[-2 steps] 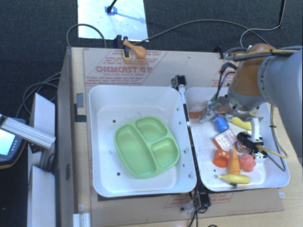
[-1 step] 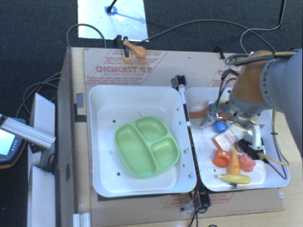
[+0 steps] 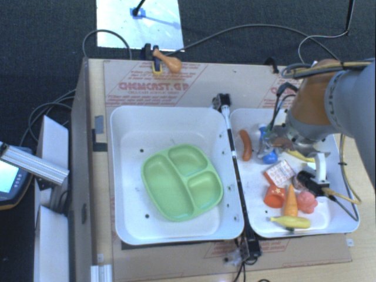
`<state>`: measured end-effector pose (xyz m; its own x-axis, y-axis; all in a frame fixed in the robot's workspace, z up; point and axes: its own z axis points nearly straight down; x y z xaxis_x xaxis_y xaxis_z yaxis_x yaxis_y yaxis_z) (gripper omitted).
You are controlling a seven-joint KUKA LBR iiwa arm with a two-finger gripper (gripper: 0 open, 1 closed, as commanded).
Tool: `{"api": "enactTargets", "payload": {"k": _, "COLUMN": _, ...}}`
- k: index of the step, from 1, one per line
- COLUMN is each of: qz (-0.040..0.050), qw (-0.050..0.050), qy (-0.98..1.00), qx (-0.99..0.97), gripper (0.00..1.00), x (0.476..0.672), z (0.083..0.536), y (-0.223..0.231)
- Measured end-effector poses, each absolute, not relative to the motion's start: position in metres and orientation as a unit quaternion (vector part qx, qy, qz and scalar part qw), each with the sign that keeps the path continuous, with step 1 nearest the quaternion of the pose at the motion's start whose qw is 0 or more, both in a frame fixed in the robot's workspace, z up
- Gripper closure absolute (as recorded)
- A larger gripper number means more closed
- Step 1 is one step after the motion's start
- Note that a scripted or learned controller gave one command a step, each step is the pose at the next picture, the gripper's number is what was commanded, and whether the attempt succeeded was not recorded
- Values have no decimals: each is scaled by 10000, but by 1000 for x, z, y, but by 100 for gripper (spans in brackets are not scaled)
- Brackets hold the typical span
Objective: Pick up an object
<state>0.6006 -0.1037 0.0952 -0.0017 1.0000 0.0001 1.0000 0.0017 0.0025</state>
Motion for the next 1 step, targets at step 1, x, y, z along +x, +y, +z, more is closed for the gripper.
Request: {"api": "enactTargets", "payload": {"k": 1, "qz": 29, "qw": 20, "qy": 7093, "qx": 7049, "gripper": 100, "x": 645, "z": 188, "y": -33}}
